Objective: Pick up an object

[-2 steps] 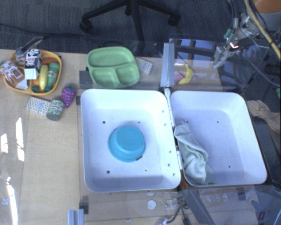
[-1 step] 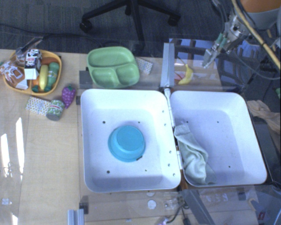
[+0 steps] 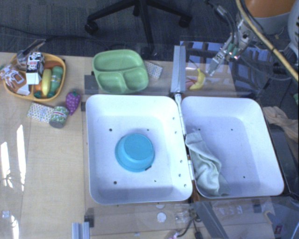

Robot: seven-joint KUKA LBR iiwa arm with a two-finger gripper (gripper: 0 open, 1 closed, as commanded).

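Camera view caught the gripper (image 3: 211,68) at 1 o'clock, beyond both bins, beside a banana (image 3: 199,80); whether it was open or shut could not be told. A cloth (image 3: 205,164) lay toward 6 o'clock from it, long axis along the right bin's (image 3: 243,116) left wall; a blue bowl (image 3: 135,152) sat mid left bin (image 3: 117,107), with open room around it.

A light wooden counter (image 3: 42,186) fills the left and near parts of the scene, with pale glare streaks on its left side. Beyond its far edge lies dark grey carpet floor (image 3: 56,18), where the black star base of an office chair (image 3: 140,14) stands. A clear plastic panel (image 3: 210,65) rises at the far right.
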